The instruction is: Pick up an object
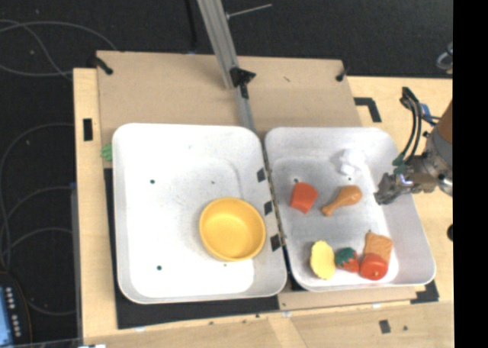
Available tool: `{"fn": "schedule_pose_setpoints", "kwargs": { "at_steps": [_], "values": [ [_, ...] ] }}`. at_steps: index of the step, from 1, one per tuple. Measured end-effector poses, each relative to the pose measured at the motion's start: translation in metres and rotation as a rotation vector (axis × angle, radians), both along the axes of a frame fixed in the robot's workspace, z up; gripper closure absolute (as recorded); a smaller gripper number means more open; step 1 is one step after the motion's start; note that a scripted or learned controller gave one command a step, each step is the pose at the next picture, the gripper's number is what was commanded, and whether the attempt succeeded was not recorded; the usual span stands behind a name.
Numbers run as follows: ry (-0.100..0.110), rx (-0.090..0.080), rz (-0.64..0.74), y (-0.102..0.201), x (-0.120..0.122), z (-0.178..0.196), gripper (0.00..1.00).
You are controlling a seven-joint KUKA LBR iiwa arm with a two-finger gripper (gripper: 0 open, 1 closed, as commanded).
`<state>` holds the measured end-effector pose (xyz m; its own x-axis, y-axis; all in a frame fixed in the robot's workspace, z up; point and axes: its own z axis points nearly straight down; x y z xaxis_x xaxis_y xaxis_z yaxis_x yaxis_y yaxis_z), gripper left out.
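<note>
The desk (191, 95) carried two white bins. The left bin (152, 186) held a yellow bowl (232, 229). The right bin (320, 156) held a drumstick (341, 200), red block (303, 197), tomato (373, 265) and lemon (322, 259). The hand (386, 188) hung over that bin's right rim; its grip could not be told.
</note>
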<state>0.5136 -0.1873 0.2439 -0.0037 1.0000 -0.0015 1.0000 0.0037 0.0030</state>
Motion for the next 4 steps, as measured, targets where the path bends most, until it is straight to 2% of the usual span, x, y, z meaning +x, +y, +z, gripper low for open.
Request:
{"fn": "schedule_pose_setpoints", "kwargs": {
  "at_steps": [2, 4],
  "values": [
    [0.002, 0.001, 0.003, 0.117, 0.005, -0.01, 1.0],
    [0.001, 0.004, 0.007, 0.221, 0.01, 0.007, 1.0]
  ]
}}
